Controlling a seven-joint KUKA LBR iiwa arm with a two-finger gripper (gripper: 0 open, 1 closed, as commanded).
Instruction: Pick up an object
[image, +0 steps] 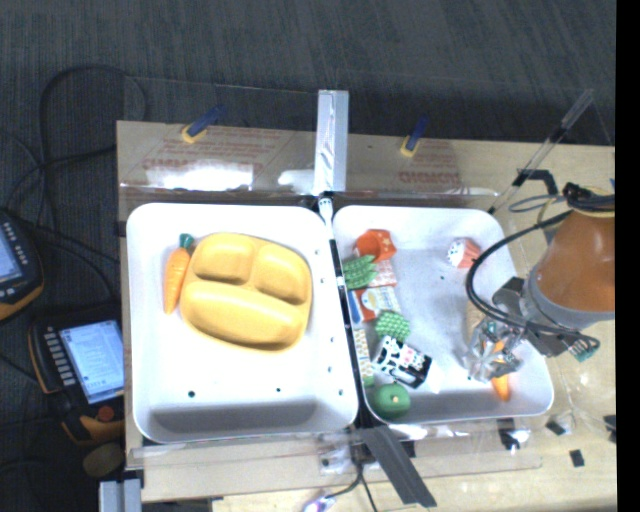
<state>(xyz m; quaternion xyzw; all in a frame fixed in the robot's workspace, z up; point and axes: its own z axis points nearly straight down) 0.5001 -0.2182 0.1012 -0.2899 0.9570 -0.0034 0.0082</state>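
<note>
The arm is reaching in from the right over the right bin (520, 395), its orange band showing above the wrist, and the gripper (492, 358) is hanging low at the near right part of that bin, just above or touching the floor. Whether the claw is released or clenched cannot be told, since the wrist and cables are covering it from this slant. A small orange piece (501, 387) is lying right beside the tip, on its near side, and it is not clear whether anything is sitting in the grasp, so the pick is looking unfinished: nothing is visibly lifting off the bin. Candidate things are crowding the left side of the same bin, well apart from the tip: a red object (375, 243) at the far end, a green knobbly piece (392, 325) in the middle, a black-and-white cow-patterned toy (401, 362) nearer, and a green round fruit (391, 401) at the near edge; a small white and red item (457, 253) is sitting alone toward the far side. In the left bin (150, 400) a large yellow tray (248, 290) is resting with a carrot (176, 275) touching its left edge. What is remaining, by my judgement, is a secure closing on one thing and a clean lift
</note>
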